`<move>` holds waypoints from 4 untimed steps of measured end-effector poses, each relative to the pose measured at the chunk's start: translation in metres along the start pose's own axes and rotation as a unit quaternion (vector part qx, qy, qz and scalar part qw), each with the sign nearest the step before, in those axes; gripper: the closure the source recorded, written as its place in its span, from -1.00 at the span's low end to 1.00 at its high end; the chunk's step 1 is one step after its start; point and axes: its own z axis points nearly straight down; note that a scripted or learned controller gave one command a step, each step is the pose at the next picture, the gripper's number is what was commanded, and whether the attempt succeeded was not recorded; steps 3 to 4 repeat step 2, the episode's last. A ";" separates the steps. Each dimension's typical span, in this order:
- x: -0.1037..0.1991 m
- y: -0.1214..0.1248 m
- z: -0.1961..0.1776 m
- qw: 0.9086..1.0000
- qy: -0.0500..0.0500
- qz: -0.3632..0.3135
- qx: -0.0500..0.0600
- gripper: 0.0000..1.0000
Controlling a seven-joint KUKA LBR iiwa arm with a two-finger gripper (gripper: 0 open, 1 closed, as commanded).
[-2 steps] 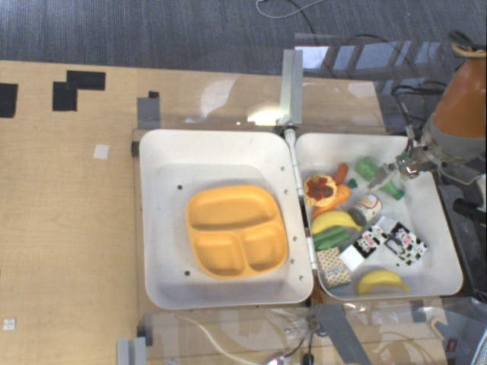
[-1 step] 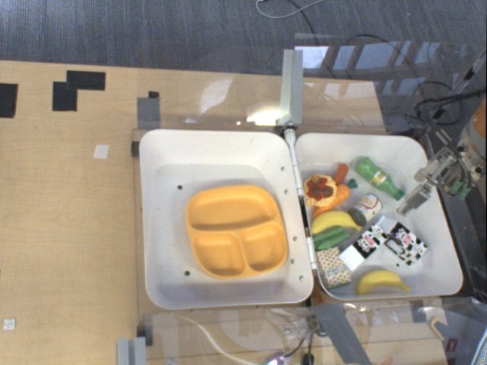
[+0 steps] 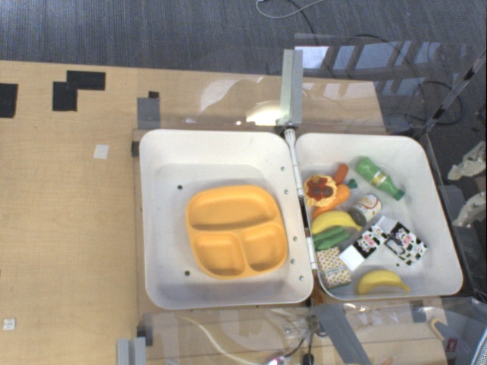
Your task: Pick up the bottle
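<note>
The green bottle [image 3: 378, 178] with a yellow label lies on its side in the right bin [image 3: 434, 204], near the bin's back, cap end pointing to the lower right. It rests apart from the other toys, with bare bin floor around it.
Left of the bottle sit a pizza toy [image 3: 323, 191] and a banana [image 3: 335, 221]; below it lie a small can [image 3: 367, 206], two cow-patterned cartons [image 3: 405, 244] and another banana [image 3: 380, 281]. The left bin [image 3: 160, 204] holds an orange divided plate [image 3: 232, 230].
</note>
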 end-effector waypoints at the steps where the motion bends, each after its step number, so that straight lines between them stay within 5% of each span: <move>1: 0.000 0.000 -0.095 0.986 0.000 -0.168 0.000 -1.00; 2: -0.005 0.001 -0.094 0.961 0.000 -0.275 0.000 -1.00; 4: -0.005 0.001 -0.094 0.961 0.000 -0.275 0.000 -1.00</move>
